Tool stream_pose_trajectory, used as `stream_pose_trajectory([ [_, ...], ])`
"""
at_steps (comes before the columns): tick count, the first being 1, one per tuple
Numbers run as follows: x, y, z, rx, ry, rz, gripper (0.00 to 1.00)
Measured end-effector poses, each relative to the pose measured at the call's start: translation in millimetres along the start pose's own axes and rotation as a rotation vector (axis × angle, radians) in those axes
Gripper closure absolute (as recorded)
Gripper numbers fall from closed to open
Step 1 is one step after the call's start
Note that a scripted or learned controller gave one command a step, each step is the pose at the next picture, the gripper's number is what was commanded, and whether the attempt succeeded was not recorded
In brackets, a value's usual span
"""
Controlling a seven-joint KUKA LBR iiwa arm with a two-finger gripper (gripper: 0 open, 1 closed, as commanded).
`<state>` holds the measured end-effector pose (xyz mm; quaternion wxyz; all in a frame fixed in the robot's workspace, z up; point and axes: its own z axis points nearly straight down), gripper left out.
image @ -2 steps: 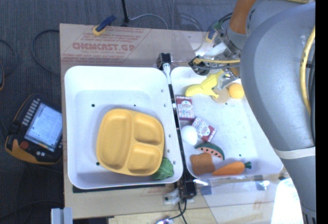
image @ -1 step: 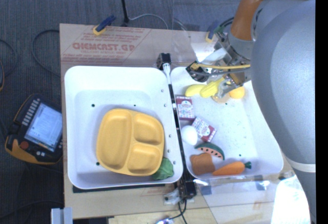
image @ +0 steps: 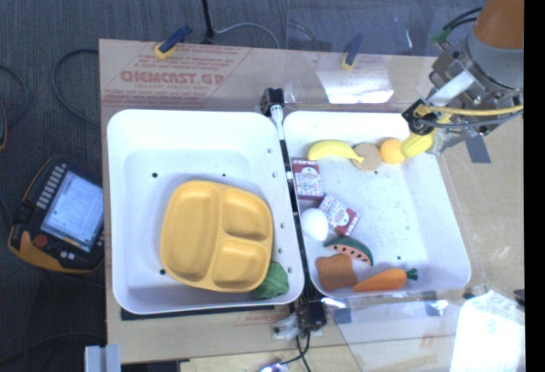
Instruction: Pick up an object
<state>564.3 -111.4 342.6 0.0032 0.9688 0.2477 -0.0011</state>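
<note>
My gripper (image: 453,134) hangs over the far right rim of the right bin (image: 451,217), with the grey wrist and orange band rising behind it. Just left of it lie a small yellow piece (image: 417,145), an orange ball (image: 392,151), a tan round piece (image: 368,156) and a banana (image: 336,151) in a row along the bin's far side. I cannot tell whether the yellow piece touches the gripper. Nearer the front are two red-and-white boxes (image: 306,179) (image: 339,213), a white egg (image: 315,224), a watermelon slice (image: 351,249), a brown bread piece (image: 335,271) and a carrot (image: 383,279).
The left bin (image: 136,149) holds a yellow divided plate (image: 217,234) with a green leaf (image: 274,281) at its front right corner. A black divider (image: 285,166) runs between the bins. A handheld pendant (image: 64,213) lies on the floor at left.
</note>
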Motion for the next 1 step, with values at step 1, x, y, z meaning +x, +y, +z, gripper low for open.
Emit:
stream_pose_trajectory([
  [1, 35.6, -44.3, 66.4, 0.013, -0.009, -0.193, 1.00],
])
